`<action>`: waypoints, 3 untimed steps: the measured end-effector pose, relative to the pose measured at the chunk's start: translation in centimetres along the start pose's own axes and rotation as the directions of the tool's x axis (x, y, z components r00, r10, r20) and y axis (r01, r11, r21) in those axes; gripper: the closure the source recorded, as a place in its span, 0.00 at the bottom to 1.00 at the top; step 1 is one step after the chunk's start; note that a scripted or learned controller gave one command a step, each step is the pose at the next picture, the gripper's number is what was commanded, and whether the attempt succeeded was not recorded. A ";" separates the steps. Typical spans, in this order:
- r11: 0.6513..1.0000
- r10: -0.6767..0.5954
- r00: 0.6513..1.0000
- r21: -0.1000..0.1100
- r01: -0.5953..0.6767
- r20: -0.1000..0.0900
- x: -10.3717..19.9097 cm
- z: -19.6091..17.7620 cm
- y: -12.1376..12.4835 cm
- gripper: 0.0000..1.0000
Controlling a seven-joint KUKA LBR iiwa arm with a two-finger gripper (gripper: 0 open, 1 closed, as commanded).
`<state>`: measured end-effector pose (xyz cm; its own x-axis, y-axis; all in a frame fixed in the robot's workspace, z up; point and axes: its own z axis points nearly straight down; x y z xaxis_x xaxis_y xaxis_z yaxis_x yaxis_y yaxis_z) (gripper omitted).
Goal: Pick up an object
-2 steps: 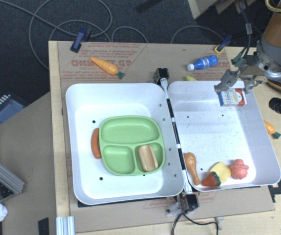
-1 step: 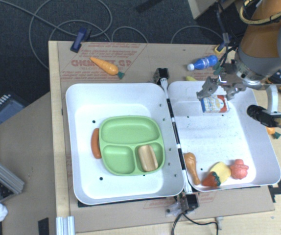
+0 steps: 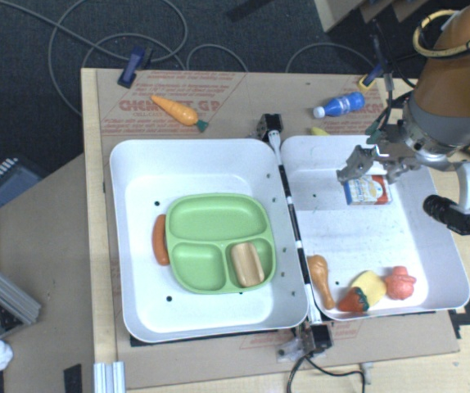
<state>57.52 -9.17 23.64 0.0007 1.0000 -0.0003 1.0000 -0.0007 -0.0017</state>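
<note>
My gripper [image 3: 376, 169] hangs over the far part of the right bin [image 3: 440, 244], its fingers spread apart. Just below it lies a small white carton with blue and red print [image 3: 364, 191], not clamped between the fingers. Along that bin's near edge lie a chicken drumstick [image 3: 318, 273], a yellow piece [image 3: 369, 285], a red strawberry [image 3: 399, 282] and a small red item [image 3: 351, 300]. In the left bin [image 3: 137, 178] a green divided plate [image 3: 217, 236] holds a bread roll [image 3: 247, 264]; an orange sausage [image 3: 160, 239] lies at its left.
On the bench behind the bins lie a carrot [image 3: 178, 110], a blue bottle [image 3: 341, 105] and a blue clip [image 3: 133, 66]. A black clamp [image 3: 270, 126] sits on the rim between the bins. The arm's body occupies the right bin's far right corner.
</note>
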 end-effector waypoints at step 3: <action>1.000 -0.002 1.000 -0.004 0.002 0.001 -1.5 -0.7 0.4 1.00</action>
<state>57.93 -10.71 24.30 -0.0014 1.0000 -0.0012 1.0000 0.0014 0.0026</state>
